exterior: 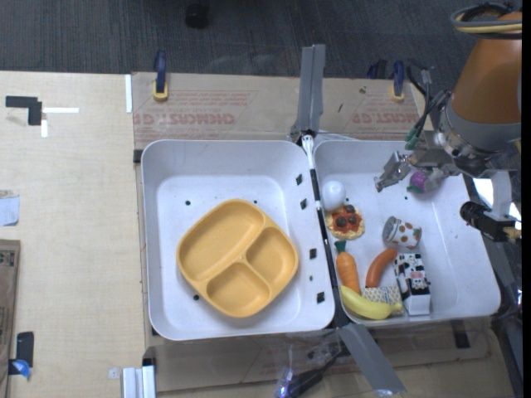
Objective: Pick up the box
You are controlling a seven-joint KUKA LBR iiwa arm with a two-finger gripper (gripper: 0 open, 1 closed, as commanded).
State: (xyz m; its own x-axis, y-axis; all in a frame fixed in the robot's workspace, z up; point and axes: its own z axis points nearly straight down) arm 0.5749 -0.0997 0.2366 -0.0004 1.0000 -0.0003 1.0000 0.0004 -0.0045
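The box is a small carton with a black-and-white cow pattern. It lies near the front of the right bin, beside a banana. My gripper hangs over the back of the right bin, well behind the box and apart from it. A small purple object sits right at the gripper; I cannot tell whether it is touched or held. Nothing of the box is at the gripper.
The right bin also holds a white ball, a toy pizza, a carrot, a sausage and a spotted can. A yellow divided plate lies in the left bin.
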